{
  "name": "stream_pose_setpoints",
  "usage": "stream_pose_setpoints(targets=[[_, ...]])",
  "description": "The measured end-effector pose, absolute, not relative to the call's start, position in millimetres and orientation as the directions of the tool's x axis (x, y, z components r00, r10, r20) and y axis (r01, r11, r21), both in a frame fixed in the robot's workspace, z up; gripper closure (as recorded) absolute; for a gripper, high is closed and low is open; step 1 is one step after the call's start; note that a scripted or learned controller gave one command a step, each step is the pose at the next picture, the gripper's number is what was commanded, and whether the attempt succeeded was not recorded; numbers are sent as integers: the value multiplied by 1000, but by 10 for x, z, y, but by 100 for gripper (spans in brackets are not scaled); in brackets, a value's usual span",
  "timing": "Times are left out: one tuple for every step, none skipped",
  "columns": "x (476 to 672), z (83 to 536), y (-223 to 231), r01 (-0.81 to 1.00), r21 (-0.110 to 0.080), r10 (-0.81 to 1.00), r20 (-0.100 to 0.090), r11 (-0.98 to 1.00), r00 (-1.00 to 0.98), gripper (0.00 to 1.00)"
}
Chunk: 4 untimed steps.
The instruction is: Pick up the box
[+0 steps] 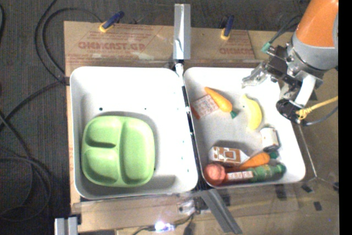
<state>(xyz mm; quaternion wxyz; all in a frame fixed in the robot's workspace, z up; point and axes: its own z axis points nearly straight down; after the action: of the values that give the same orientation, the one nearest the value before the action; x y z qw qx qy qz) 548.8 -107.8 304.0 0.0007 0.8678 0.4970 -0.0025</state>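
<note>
Up right, tool (254, 77) over the right bin's (300, 143) far edge, finger spread unclear, box (202, 105) apart.

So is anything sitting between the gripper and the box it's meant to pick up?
Nothing visible blocks it. The gripper hangs over the right bin's upper right part, and the box lies to its left against the bin's left wall. A carrot touches the box's right side and could crowd a grasp there.
</note>
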Motion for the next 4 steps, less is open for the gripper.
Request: stream_pose_setpoints(targets=[[5026, 2615, -751, 845, -5, 845, -5, -535, 535, 0], [4908, 919, -1037, 874, 4, 874, 3, -487, 487, 0], [5460, 1827, -898, 650, -1, 650, -6, -760, 760, 0], [6452, 1827, -401, 689, -1, 689, -7, -724, 724, 0]])
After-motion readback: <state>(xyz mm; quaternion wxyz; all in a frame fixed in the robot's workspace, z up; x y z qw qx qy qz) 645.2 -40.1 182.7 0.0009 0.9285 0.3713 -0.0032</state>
